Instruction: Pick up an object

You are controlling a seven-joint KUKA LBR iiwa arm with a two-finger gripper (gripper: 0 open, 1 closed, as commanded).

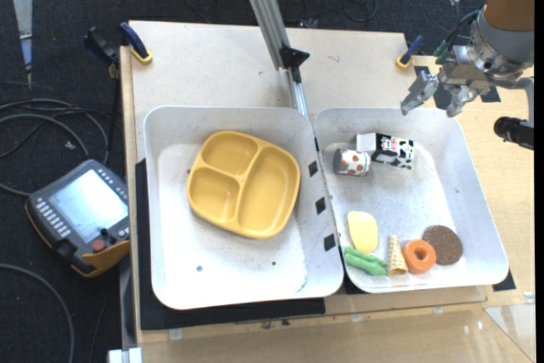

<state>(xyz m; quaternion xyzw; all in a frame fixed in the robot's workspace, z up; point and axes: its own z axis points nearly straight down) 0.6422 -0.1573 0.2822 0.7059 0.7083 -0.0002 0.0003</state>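
My gripper [435, 97] hangs above the far edge of the right bin [463, 174], its two fingers spread apart with nothing between them. Below it in that bin lie a black-and-white cow-print carton [393, 150] and a small white cup with red spots [354, 161]. Nearer the front sit a pale yellow piece [363, 230], a green bean pod [364, 262], a cone-shaped piece [396, 255], an orange ring [420, 255] and a brown cookie [444, 243]. None of them touches the gripper.
A yellow divided plate [244, 183] lies in the left bin [170, 268]. A slanted metal pole [263, 0] rises from between the bins at the back. Yellow-tipped clamps [136, 47] grip the bench's far corners. A teach pendant [81, 217] lies on the floor at left.
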